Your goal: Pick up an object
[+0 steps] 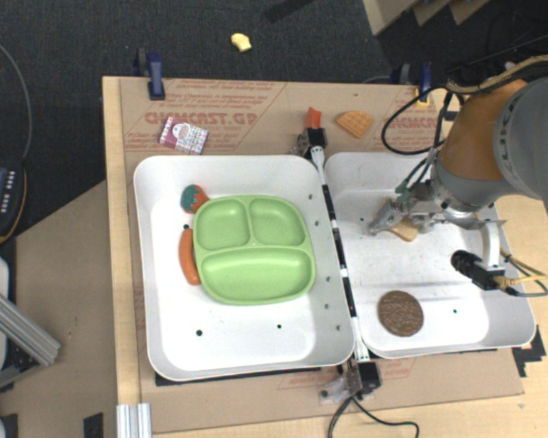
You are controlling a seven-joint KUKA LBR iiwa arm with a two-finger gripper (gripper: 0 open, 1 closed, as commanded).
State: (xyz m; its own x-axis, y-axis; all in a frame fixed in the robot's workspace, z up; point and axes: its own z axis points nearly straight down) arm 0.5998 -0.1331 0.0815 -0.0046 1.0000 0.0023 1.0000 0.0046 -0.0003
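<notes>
One small tan object (405, 232) is being reached by the gripper (395, 221) in the right bin (493, 331), apparently between spread fingers, though nothing is being lifted yet.

The grey arm (521, 144) reaches in from the right, its orange band (470, 140) just above the wrist. The gripper (395, 219) points down and left, fingers (381, 222) spread apart at the tips.
</notes>
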